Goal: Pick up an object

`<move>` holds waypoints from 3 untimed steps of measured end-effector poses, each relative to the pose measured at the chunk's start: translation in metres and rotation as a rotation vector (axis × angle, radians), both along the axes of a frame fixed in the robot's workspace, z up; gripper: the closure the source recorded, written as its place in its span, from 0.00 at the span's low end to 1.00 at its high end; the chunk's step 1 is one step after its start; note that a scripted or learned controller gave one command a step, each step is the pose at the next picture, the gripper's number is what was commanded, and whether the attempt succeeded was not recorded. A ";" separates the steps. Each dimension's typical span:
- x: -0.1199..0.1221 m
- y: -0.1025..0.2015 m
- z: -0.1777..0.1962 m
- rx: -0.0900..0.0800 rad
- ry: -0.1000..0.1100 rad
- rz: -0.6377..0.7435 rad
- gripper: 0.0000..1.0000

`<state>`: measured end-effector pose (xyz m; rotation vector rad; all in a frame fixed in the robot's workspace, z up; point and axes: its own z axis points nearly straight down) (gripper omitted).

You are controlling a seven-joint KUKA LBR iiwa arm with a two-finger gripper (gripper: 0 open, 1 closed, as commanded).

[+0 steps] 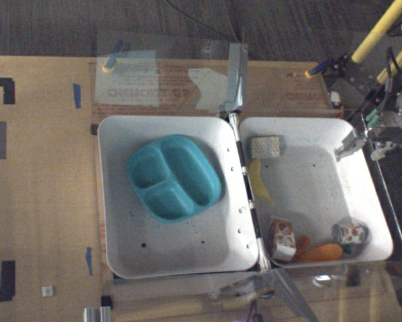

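Teal divided plate [174, 178] beside banana [258, 180]

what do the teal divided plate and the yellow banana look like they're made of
The teal divided plate looks like moulded plastic with a smooth, faintly glossy finish: uniform colour, rounded compartment ridges. The yellow banana is probably a plastic toy, judging by its flat, even colour, though it's too small to be sure.

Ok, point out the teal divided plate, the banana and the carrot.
teal divided plate [174, 177], camera view, on the ridge where its compartments meet.
banana [258, 181], camera view, on the middle of its curved body.
carrot [323, 251], camera view, on its orange body.
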<state>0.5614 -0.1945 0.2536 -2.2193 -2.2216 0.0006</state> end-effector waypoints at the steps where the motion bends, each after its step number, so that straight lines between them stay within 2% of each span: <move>1: -0.061 -0.003 -0.125 -0.001 -0.001 0.101 0.00; 2: -0.076 -0.022 -0.160 0.001 -0.005 0.164 0.00; 3: 0.018 -0.021 -0.165 0.004 -0.010 0.130 0.00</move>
